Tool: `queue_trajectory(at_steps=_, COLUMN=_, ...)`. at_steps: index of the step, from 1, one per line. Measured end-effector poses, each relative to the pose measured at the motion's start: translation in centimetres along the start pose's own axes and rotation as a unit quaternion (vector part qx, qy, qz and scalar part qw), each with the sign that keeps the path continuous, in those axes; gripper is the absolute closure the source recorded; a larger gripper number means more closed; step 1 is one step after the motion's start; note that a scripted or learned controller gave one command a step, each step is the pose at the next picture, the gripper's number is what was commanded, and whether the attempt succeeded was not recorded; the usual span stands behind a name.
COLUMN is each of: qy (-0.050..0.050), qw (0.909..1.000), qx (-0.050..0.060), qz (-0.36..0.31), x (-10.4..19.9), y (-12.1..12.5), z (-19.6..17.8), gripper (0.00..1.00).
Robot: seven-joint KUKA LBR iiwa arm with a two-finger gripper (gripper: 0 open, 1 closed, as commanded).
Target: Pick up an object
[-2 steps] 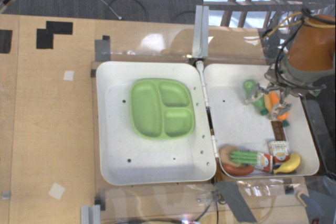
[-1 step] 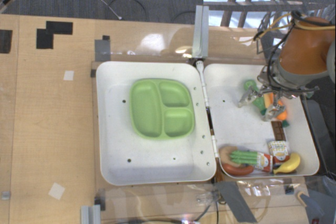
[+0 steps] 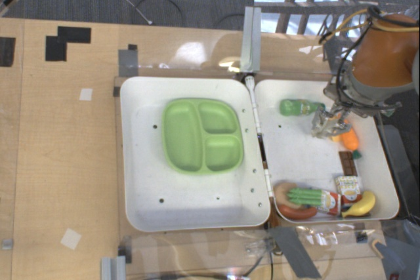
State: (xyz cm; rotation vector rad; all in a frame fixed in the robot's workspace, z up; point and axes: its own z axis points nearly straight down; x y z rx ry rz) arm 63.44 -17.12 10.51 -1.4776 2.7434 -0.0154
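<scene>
My gripper (image 3: 326,125) hangs over the upper right part of the right bin (image 3: 295,160), under the orange wrist band. Just left of it and above lies a green bottle (image 3: 300,107) on its side. An orange carrot-like toy (image 3: 348,139) lies right beside the fingers, to their lower right. I see nothing held between the fingers. Along the bin's front edge lie a green bunch (image 3: 308,197) on a tan and red piece, a small carton (image 3: 348,187), a banana (image 3: 362,205) and a brown bar (image 3: 348,162).
The left bin (image 3: 141,206) holds a green divided plate (image 3: 201,136). A metal post (image 3: 250,42) stands behind the divider between the bins. Cables loop behind the bench and around the arm.
</scene>
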Motion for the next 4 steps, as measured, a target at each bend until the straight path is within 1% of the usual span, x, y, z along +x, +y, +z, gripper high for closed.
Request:
queue_trajectory(at_steps=1, qy=0.004, qw=0.9819, qx=-0.007, qz=-0.189, x=0.7, y=-1.8, z=-1.8, gripper=1.0)
queue_trajectory(at_steps=2, qy=0.003, qw=0.9205, qx=-0.011, qz=-0.391, x=6.1, y=4.1, z=-2.7, gripper=1.0)
queue_trajectory(at_steps=3, qy=0.004, qw=0.9601, qx=-0.006, qz=-0.28, x=0.7, y=1.9, z=1.4, gripper=1.0)
queue_trajectory(at_steps=4, qy=0.003, qw=0.8993, qx=-0.009, qz=-0.437, x=2.3, y=-0.5, z=-2.0, gripper=1.0)
